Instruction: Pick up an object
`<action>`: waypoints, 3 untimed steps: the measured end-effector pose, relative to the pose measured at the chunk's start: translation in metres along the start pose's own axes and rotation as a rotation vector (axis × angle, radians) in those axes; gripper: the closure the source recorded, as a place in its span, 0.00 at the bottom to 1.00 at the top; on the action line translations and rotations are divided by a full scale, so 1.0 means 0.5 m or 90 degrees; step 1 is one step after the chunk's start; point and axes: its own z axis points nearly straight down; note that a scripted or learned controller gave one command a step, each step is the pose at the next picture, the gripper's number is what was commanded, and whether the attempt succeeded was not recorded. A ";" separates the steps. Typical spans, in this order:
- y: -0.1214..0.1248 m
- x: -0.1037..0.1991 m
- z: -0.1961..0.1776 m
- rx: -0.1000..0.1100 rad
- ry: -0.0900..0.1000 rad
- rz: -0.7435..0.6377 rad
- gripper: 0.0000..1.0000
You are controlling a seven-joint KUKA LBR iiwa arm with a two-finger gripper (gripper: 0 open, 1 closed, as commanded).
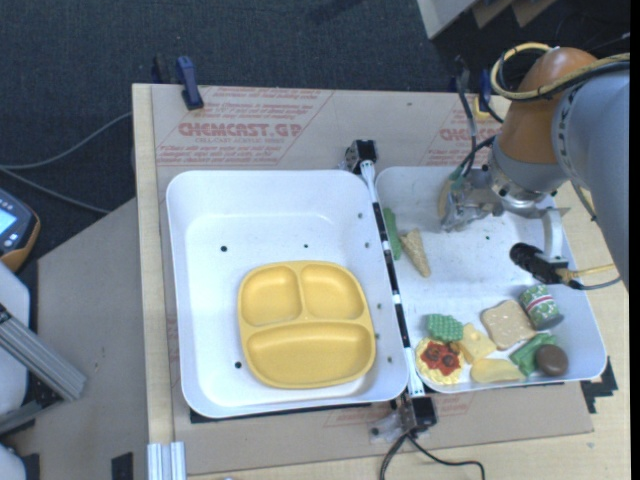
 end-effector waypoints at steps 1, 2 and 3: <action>0.001 0.001 0.000 0.000 0.000 0.000 0.00; 0.057 -0.064 0.012 0.007 0.008 0.001 0.00; 0.056 -0.091 0.016 0.014 0.017 -0.005 0.00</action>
